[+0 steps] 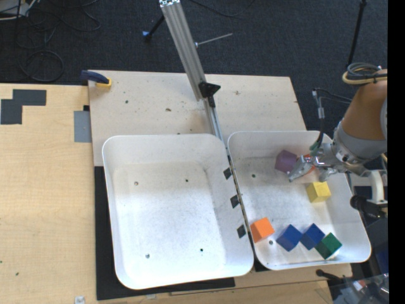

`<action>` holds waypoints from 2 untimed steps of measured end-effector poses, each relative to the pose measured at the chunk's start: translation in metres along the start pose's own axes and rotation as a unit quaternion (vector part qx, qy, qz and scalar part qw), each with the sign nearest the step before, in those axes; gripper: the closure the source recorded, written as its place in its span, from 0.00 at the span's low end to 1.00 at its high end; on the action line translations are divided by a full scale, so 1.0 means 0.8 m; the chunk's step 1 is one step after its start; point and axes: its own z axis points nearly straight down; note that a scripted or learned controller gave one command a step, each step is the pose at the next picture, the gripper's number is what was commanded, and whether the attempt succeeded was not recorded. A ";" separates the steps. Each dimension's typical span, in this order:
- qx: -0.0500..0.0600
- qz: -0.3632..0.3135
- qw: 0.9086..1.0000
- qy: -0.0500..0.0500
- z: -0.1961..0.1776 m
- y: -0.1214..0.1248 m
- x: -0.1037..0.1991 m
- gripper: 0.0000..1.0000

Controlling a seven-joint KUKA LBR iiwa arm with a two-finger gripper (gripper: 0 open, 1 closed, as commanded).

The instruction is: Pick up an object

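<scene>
The right bin [354, 246] holds several small blocks. A purple block [286, 161] lies toward its back, and a yellow block [318, 190] sits right of it. Along the front are an orange block [261, 228], two blue blocks [289, 237] [312, 235] and a green block [329, 245]. My gripper [304, 168] reaches in from the right and hangs low between the purple and yellow blocks, close beside the purple one. Nothing shows between its fingers.
The left bin [120, 151] sits beside the right one, with black clips [235, 200] along the shared wall. A slanted metal pole [187, 49] rises behind the bins. A blue-and-yellow clamp [97, 78] lies at the board's back left.
</scene>
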 end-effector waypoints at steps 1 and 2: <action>-0.004 0.000 1.000 -0.001 0.064 0.001 0.001 0.00; -0.003 0.003 1.000 -0.001 0.051 0.000 0.000 1.00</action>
